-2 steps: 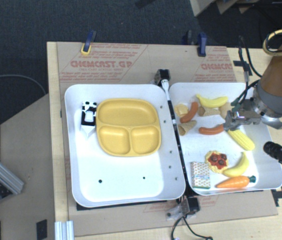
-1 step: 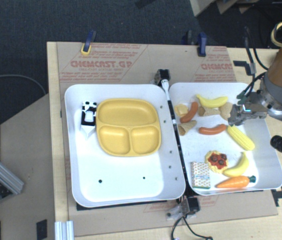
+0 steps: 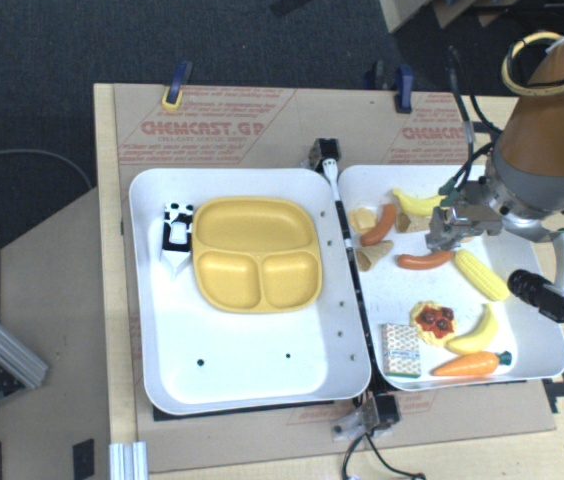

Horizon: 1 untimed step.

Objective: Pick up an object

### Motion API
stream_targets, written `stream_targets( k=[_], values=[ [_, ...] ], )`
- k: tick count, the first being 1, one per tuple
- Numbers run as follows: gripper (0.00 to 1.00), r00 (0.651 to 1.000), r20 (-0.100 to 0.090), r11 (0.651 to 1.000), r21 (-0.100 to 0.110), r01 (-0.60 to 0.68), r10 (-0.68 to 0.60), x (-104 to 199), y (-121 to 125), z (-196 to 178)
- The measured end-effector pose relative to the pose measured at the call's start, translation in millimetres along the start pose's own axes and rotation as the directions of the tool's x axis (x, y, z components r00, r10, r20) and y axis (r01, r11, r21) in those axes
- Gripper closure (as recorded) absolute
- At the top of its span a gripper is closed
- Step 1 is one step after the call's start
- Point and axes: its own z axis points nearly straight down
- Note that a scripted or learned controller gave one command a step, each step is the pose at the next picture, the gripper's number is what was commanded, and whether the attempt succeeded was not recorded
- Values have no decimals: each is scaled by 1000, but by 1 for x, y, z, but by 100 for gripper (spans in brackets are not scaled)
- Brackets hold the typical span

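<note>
My gripper hangs over the upper middle of the right bin, at the end of the grey and orange arm. Just below it lies a red sausage. Left of it lies a second sausage, and a small yellow banana lies just above and to its left. A corn cob lies to its lower right. Nothing shows in its grasp.
Lower in the right bin are a pizza slice, a banana, a carrot, a cracker packet and two beige pieces. The left bin holds a yellow divided plate and a black-and-white item.
</note>
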Motion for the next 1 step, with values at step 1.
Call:
stream_targets(
  k=[1],
  values=[
    [100,1000,-1,1000,0,1,-1,57,1,-5]
  ],
)
